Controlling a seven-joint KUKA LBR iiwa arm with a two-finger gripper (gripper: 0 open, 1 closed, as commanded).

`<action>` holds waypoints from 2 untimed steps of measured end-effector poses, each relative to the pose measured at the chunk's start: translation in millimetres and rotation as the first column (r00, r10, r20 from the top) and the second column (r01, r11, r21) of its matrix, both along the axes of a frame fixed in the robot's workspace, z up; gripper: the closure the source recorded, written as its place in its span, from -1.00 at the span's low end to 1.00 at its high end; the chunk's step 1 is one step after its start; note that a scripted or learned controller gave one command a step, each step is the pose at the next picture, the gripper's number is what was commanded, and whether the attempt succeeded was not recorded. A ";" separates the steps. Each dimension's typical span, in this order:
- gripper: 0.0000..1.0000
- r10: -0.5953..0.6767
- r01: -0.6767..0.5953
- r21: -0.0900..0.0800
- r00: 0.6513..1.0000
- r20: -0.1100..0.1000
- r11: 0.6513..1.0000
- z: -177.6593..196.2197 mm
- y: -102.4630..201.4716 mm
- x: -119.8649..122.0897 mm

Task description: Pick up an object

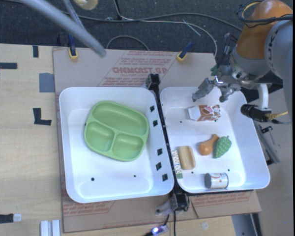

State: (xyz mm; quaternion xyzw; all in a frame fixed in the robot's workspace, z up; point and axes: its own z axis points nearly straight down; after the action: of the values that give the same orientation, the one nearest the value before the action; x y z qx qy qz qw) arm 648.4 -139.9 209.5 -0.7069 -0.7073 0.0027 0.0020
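Observation:
My gripper (212, 93) hangs over the far part of the right bin (250, 146), its two fingers spread open with nothing between them. Just below it lies a small white and brown carton (205, 113). Nearer the front sit an orange pear-shaped toy (208, 145) and a green bumpy toy (222, 147) side by side. A tan bread-like block (186, 157) lies at the bin's left, beside a narrow printed packet (175, 161). A small can (217, 181) lies on its side at the front edge.
The left bin (73, 171) holds a green divided tray (117, 130). A black clip strip (160, 132) runs along the wall between the bins. Cables cross the dark floor behind the bench.

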 end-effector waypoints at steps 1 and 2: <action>-1.00 0.002 -0.002 0.000 1.000 0.000 1.000 -63.2 6.0 -0.5; -1.00 0.001 -0.001 -0.006 1.000 0.022 1.000 -99.6 3.0 7.3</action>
State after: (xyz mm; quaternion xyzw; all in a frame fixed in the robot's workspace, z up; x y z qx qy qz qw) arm 655.7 -136.9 109.9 -0.7066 -0.7076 -0.0029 -0.0080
